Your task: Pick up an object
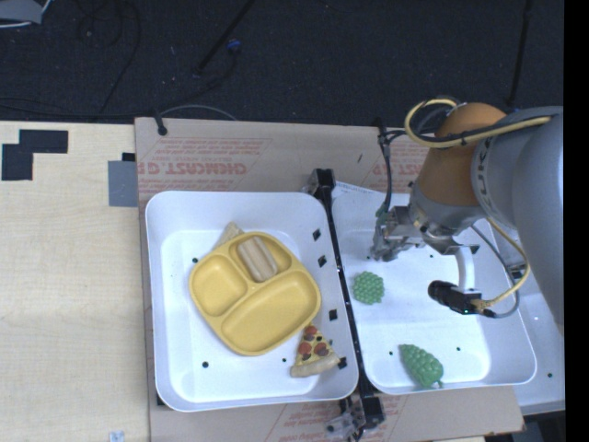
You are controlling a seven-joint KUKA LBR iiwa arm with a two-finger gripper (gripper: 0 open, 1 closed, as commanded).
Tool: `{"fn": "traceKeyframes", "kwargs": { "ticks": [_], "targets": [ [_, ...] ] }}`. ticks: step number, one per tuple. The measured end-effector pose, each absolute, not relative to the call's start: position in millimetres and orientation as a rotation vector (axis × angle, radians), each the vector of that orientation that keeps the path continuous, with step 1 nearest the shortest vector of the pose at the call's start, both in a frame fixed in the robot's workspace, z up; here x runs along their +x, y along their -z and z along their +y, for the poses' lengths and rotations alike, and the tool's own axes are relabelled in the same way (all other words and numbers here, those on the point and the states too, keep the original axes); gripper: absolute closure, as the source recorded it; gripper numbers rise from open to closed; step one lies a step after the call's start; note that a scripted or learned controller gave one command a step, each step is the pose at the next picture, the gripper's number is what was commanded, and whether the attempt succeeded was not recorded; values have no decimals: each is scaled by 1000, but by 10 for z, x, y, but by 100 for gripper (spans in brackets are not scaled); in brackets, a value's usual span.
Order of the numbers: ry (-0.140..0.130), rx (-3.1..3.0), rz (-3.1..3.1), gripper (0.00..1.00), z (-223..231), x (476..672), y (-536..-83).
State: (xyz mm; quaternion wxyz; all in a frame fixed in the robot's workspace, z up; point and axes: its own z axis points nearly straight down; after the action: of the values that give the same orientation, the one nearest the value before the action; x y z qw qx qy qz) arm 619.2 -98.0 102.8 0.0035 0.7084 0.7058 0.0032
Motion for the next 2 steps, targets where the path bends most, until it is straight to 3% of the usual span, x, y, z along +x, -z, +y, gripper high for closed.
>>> {"fn": "traceKeyframes", "kwargs": {
  "ticks": [2],
  "targets": [
    [-1, 2223, 2218, 100, -1014, 6263, -1939]
  ]
}}
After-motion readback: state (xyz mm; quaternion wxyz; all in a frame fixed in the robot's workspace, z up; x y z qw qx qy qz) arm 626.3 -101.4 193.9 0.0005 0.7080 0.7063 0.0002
